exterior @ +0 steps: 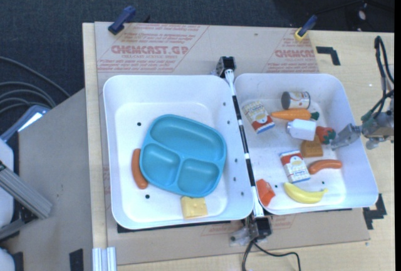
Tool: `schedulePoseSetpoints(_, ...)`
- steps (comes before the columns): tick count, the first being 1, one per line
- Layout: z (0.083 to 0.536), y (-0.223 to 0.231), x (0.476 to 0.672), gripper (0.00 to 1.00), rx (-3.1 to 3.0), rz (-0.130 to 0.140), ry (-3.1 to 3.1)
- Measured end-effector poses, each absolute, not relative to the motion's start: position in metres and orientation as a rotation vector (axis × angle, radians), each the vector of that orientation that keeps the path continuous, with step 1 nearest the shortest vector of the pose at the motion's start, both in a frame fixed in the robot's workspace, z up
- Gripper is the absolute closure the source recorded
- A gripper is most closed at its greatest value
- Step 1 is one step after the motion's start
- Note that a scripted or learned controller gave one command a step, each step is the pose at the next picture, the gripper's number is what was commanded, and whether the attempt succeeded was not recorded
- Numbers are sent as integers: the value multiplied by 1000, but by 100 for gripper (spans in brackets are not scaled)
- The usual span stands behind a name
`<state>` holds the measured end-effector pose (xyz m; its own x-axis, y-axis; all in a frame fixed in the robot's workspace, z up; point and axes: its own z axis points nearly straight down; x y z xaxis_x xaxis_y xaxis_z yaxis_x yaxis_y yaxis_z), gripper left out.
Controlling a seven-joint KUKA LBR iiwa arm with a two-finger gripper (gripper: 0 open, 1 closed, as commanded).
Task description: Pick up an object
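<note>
Brown board [150,51] printed CHEMCAST GP under white bins [119,157], gripper [344,136] jaws' state unclear

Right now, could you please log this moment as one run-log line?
gripper: over right bin edge, holding nothing visible | nearest: white bottle | left bin: blue plate

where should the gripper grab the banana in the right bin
Grip the banana across its thick middle, coming straight down from above. It lies flat, long axis roughly left-right, curving up at the ends. Fingers should close across the narrow width, front to back. There is bare floor on both sides, though the bin wall is close in front and the sausage lies just behind.
</note>
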<state>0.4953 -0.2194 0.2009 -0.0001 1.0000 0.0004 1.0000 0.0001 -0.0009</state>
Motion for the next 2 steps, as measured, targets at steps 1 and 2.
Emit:
schedulePoseSetpoints(1,87,-184,482,0,-2223,-4,-2223)
schedulePoseSetpoints(2,97,-183,483,100,-2224,-8,-2224)
